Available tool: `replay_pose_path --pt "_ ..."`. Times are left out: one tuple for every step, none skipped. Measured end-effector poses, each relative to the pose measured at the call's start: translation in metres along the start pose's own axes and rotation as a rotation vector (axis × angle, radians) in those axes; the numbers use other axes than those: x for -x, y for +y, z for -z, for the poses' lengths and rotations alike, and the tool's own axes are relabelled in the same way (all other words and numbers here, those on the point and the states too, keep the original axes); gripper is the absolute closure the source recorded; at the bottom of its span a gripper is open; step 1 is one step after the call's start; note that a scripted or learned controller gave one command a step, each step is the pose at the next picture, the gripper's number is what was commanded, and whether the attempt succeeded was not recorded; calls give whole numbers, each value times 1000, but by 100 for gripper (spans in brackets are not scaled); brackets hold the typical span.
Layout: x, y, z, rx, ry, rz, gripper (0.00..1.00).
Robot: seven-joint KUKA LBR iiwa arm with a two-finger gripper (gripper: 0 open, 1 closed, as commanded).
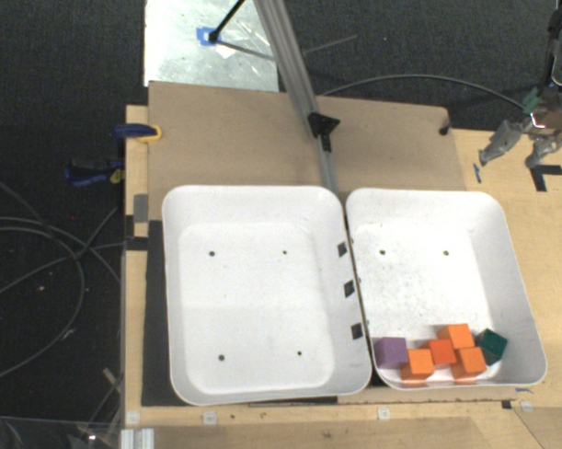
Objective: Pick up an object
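Several small blocks lie bunched in the near corner of the right bin (501, 238): a purple block (391, 351), orange blocks (422, 363) (458, 337) (470, 361) and a dark green block (490, 344). My gripper (514, 159) hovers at the upper right, beyond the far edge of the right bin and over the bare bench. Its fingers (492, 146) are spread open with nothing between them. The blocks sit far from it, at the opposite end of the bin.
The left bin (183, 262) stands beside the right one, joined along a dark-clipped seam. A grey pole (295, 72) slants across the far bench. Cables run over the dark floor at left, and clamps (137, 131) grip the bench's left edge.
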State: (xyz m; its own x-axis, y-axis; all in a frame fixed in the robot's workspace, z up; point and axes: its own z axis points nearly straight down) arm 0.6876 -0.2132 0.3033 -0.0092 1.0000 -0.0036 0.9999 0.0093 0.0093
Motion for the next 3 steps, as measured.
replay_pose_path --pt "1 -1 11 0 -2 2 100" --pt "-33 -73 -15 -13 5 -8 100" --pt "-31 -70 -13 -6 2 -7 0"
